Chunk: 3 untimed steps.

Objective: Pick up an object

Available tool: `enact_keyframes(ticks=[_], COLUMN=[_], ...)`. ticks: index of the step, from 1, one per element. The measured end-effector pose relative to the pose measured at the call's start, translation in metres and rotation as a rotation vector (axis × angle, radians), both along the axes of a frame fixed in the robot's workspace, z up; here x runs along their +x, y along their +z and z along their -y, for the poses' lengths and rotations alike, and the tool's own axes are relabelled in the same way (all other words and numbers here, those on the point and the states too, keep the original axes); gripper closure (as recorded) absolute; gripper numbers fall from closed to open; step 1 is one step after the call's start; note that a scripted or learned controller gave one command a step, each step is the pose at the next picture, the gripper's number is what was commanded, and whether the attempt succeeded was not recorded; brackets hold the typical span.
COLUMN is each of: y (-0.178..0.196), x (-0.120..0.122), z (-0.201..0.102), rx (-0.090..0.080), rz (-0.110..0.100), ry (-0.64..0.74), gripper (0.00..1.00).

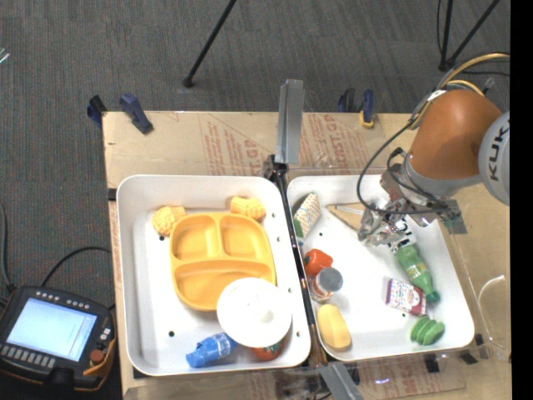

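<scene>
My gripper (386, 229) hangs low over the upper middle of the right bin (454, 261), under the orange wrist band. It sits just above the cap end of a green bottle (415, 270) and to the right of a beige wedge (345, 215). Nothing is visibly held. Also in the right bin lie a striped wafer (307, 211), a red tomato-like piece (316, 261), a small can (327, 282), a yellow oval piece (334, 327), a red packet (405, 296) and a green pepper (427, 331).
The left bin (137, 307) holds a yellow divided tray (218, 252), a white round lid (254, 311), two corn pieces (167, 218) (248, 207), a blue bottle (208, 350) and a red item (266, 352). A metal post (290, 127) rises behind the bins.
</scene>
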State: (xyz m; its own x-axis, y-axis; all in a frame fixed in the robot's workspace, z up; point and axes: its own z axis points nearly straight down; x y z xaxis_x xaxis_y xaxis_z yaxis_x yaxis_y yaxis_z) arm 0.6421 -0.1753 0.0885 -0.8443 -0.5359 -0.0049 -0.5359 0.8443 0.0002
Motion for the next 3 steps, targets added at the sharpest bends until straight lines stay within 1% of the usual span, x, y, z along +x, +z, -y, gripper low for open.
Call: enact_keyframes(ticks=[1, 2, 3], y=[0.000, 0.000, -0.001], x=[-0.028, -0.001, -0.048], z=[-0.016, -0.005, 0.037], rx=[0.001, 0.000, -0.001], rz=[-0.002, 0.000, -0.001], ry=[0.025, 0.162, 0.427], gripper=[0.00, 0.00, 0.00])
